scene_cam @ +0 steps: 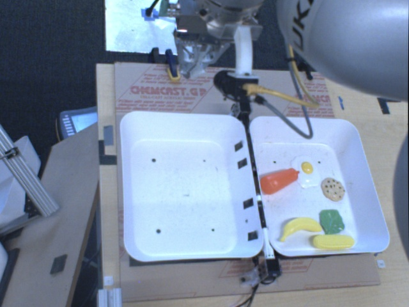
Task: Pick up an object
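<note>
- My gripper (192, 59) hangs high behind the bins; whether it's apart or together, I cannot tell.
- Step: approach. Next I must descend on the carrot (278, 181) in the right bin (364, 165).

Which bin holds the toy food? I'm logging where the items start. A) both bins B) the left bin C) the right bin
C: the carrot, fried egg, cookie, banana and the green and yellow pieces all lie in the right bin.
</note>
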Motion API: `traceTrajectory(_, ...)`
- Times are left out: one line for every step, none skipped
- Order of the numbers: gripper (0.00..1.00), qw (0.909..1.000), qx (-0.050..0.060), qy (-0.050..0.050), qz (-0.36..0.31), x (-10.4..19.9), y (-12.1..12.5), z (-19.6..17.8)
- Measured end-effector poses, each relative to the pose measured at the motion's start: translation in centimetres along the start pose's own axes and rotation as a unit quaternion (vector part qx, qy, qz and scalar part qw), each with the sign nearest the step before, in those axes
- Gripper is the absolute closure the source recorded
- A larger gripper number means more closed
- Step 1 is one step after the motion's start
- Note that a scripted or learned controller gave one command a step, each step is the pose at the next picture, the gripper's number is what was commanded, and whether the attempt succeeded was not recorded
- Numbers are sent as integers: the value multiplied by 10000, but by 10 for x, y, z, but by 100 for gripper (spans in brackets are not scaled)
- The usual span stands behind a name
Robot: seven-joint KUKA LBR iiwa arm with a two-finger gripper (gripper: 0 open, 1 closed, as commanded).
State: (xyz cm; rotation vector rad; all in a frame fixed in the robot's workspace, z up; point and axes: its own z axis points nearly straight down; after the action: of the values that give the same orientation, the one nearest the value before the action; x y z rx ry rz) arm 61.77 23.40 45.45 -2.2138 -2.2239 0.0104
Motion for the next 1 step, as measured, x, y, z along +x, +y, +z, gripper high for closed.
traceTrajectory(100,10000,-90,26,13,-1,31,-86)
